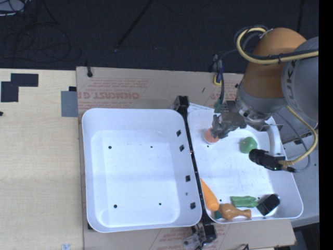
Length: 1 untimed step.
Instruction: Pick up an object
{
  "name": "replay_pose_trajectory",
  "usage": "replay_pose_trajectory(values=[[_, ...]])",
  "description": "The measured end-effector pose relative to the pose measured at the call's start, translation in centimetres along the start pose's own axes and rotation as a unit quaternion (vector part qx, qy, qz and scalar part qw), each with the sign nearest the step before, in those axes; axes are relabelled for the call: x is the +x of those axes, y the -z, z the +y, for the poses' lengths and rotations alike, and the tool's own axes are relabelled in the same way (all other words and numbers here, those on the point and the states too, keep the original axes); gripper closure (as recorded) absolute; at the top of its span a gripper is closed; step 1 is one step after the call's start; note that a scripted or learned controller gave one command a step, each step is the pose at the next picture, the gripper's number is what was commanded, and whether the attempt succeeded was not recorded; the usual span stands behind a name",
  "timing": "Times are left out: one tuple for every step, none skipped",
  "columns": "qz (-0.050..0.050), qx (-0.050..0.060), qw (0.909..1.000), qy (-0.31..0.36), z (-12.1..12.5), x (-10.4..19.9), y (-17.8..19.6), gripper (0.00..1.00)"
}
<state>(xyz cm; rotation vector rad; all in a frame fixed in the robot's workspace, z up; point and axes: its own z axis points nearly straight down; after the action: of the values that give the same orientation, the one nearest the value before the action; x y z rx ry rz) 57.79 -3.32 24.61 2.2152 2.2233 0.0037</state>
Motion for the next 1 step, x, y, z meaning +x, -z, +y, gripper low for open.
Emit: replay_pose_trajectory(values=[[0.001, 0.007, 1.0000, 0.001, -2.71, 7.87, -6.25, 1.00]])
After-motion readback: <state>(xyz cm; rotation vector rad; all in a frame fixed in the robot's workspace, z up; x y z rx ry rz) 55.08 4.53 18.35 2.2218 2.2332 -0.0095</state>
